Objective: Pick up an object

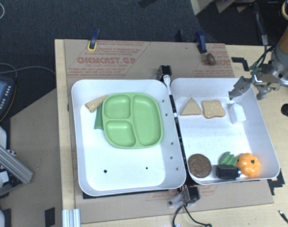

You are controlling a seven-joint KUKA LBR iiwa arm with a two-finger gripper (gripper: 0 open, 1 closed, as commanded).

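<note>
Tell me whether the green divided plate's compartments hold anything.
Empty. The green three-compartment plastic plate in the left white bin shows bare green in all three sections.

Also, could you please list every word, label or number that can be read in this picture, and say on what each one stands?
"CHEMCAST G.P": red print, large, on the brown protective sheet behind the left bin.
Same red print repeats smaller there and behind the right bin: too blurred to read.
The screen of the device at the left edge: unreadable.

Dark blue-grey carpet floor (pixel 63 13), pale wooden bench (pixel 63 126), brown cardboard sheet (pixel 134 56)
</note>
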